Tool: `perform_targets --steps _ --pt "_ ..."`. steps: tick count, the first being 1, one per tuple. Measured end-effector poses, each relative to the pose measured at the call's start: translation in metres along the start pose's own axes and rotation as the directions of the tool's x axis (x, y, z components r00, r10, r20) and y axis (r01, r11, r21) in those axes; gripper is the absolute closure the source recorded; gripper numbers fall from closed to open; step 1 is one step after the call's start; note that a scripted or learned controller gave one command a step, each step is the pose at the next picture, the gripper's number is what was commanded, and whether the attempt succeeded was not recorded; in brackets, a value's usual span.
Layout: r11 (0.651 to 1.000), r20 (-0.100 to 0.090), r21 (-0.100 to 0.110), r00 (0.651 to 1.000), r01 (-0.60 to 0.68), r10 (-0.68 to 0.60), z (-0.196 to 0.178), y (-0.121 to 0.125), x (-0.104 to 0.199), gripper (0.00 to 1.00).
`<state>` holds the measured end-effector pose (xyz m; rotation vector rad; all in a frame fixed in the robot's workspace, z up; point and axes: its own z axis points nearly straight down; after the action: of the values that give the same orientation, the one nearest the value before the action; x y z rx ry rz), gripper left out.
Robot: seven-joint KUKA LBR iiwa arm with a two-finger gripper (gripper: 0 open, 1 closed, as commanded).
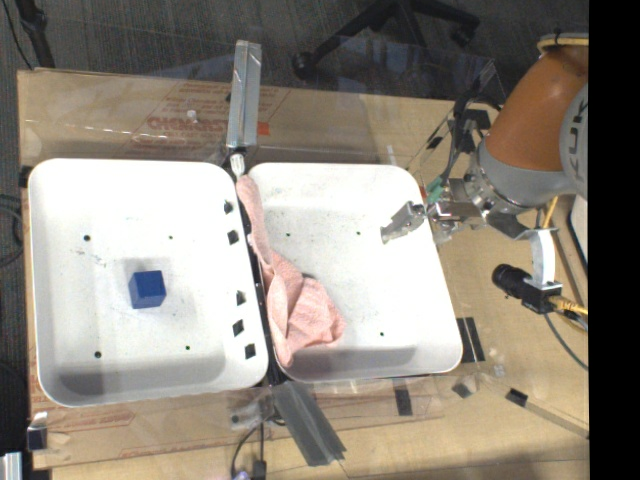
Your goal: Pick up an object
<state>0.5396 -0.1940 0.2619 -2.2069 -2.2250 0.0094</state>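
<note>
Pink cloth partly draped over bin wall, tool grip unclear

A dark carpeted floor ran along the top of the view; on it stood the black star base of an office chair, its castors spread; below lay the pale wooden bench, its surface glossy under overhead light; black tape marks dotted the wood near the front edge.
</note>
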Motion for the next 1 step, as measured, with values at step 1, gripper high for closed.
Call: perform_targets --steps 1 --pt "0.998 -0.001 0.001 0.998 0.064 -0.064 0.1484 -0.0187 0.0436 0.0"
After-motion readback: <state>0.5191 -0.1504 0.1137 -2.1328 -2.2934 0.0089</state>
